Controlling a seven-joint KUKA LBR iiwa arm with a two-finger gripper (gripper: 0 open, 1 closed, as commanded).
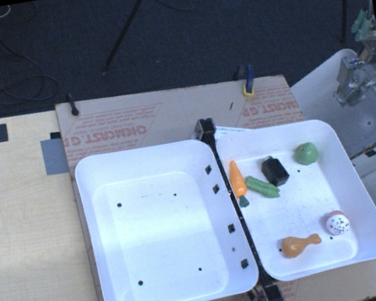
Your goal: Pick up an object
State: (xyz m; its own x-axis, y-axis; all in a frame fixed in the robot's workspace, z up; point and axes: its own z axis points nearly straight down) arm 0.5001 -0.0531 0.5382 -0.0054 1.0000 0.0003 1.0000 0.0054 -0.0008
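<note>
- Carrot [237,178]: orange, slim, lying lengthwise against the right bin's [373,221] left wall, in its upper half.
- Pickle [262,187]: green, elongated, lying at a slant just beside the carrot's lower end, toward the bin's middle.
- Black block [274,170]: small, dark, tilted, touching or nearly touching the pickle's upper end.
- Green ball [307,153]: rounded, pale green, near the bin's top right corner, apart from the block.
- Drumstick [299,244]: tan-orange, lying flat near the bin's bottom edge, narrow end pointing right.
- Spotted ball [337,223]: white with dark dots and a pink top, near the bin's right wall, just beside the drumstick's narrow end.
</note>
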